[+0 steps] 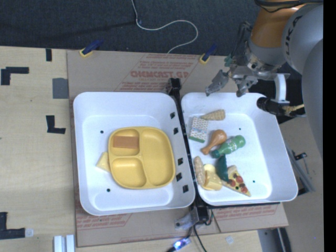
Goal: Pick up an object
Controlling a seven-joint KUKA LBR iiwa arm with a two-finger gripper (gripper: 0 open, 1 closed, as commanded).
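Pizza slice sits at the right bin's front edge, well apart from the claw, which hovers spread wide over the back rim, pinching nothing.

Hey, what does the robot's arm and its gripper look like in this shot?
The arm is smooth light grey with a rounded orange band above the wrist. Below that sits a metallic wrist block carrying the gripper, which has two thin dark grey fingers. A black fitting with a yellowish cable hangs beside it.
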